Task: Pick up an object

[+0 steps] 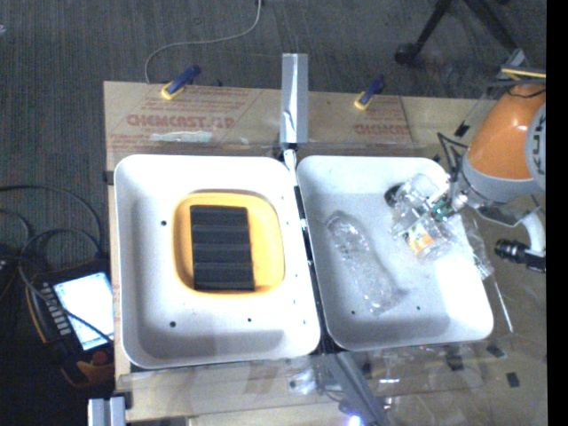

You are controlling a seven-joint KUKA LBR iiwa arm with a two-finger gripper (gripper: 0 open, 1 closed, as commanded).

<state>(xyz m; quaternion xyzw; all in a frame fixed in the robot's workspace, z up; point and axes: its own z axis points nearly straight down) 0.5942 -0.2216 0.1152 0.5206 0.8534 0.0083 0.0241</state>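
A clear plastic bottle lies on its side in the middle of the right bin. My gripper reaches into that bin's upper right part from the right, below the arm's orange band. Something small and clear with orange and green marks sits right at the gripper's tip; I cannot tell whether it is held. The gripper is up and to the right of the bottle, apart from it. In the left bin rests a yellow sponge-like block with a black ridged top.
A metal post stands at the back between the bins. Two blue and yellow clamps hold the cardboard base. A tablet and cables lie left of the bench.
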